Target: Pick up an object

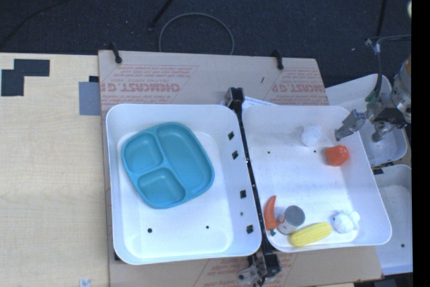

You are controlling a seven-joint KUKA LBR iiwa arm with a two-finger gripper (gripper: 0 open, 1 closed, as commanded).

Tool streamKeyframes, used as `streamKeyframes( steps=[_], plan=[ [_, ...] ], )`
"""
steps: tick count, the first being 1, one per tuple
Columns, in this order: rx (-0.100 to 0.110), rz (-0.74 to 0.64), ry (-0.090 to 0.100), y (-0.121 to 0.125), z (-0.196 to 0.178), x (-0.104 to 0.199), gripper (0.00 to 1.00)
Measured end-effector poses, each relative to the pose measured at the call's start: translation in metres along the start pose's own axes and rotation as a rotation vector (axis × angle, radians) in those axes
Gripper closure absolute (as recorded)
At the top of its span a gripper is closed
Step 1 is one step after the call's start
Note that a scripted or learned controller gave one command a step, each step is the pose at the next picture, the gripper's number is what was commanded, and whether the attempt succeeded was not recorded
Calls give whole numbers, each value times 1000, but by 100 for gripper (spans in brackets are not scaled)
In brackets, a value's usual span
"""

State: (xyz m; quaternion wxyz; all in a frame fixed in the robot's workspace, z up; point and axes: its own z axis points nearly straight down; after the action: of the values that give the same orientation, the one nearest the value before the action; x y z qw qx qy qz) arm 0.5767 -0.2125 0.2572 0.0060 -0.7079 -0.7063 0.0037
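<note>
The right bin [295,171] holds several small items. A white lump [311,136] and an orange-red piece [337,155] lie near its far right side. Along its front edge are an orange carrot-like piece [270,212], a small grey can [293,217], a yellow corn cob [310,234] and another white lump [345,221]. My gripper [363,128] hangs over the bin's right rim, just right of the orange-red piece. It is open, with nothing between its fingers.
The left bin [222,232] holds a blue divided plate [168,163]. A black divider [243,171] with clips runs between the bins. Cardboard lies under both bins, and a wooden bench top spreads to the left.
</note>
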Motion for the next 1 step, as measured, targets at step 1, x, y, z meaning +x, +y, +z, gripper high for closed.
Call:
streamKeyframes(
  steps=[1],
  plan=[
    [-11, -2, -3, 2, -7, 0, 0]
  ],
)
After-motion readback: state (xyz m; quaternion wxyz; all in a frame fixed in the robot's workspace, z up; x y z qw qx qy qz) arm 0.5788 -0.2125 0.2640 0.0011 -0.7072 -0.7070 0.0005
